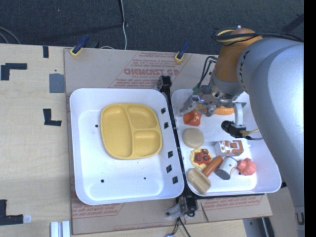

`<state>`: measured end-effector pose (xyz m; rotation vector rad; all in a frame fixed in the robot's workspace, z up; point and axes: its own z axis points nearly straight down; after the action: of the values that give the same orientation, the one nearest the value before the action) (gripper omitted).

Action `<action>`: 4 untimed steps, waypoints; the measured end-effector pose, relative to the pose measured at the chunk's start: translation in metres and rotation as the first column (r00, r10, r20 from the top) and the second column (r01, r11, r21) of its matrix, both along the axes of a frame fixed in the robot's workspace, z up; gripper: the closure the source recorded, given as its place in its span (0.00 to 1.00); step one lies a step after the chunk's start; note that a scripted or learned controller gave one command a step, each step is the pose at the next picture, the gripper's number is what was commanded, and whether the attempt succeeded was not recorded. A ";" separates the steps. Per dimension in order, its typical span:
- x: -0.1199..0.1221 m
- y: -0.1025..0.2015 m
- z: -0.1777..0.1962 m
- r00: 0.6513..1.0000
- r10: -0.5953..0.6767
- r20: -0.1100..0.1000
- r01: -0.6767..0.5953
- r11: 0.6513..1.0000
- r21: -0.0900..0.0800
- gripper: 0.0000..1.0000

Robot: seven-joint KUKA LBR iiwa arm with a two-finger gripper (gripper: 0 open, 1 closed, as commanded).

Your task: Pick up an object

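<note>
— On the bench, how many bins?
— Two shallow white ones, side by side: left bin [84, 132] and right bin [264, 174].

— Contents of the left?
— One yellow divided plate [131, 131], three compartments, lying flat near the middle.

— And of the right?
— About eight small toy foods, clustered close. One red piece [192, 117] near the top. One pale round disc [193, 137] just below it. One small pizza-like round [201, 157] with red dots, below that. One tan bread-like piece [199, 180] at the bottom edge. One orange-brown sausage shape [213, 166] beside the pizza. One small brown-and-white carton [231, 147]. One pink lump [247, 167] at the right. One orange piece [224, 110] near the top, partly hidden.

— Position of the arm?
— Reaching in from the right, grey with one orange band; gripper [201, 102] low over the top of the right bin, just above the red piece.

— Grip state?
— Cannot tell; nothing visibly held.
</note>
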<state>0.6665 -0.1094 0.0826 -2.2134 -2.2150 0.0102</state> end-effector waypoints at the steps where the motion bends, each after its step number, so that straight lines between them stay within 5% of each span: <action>1: -0.024 0.016 0.001 1.000 0.000 0.008 0.000 1.000 -0.002 0.00; 2: 0.002 0.012 0.001 1.000 0.003 0.007 -0.003 1.000 -0.004 0.00; 3: -0.006 0.011 0.001 1.000 0.001 0.009 -0.001 1.000 -0.003 0.00; 4: -0.005 0.012 0.011 1.000 0.003 0.010 -0.003 1.000 -0.004 1.00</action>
<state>0.6610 -0.0974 0.0941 -2.2175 -2.2249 0.0033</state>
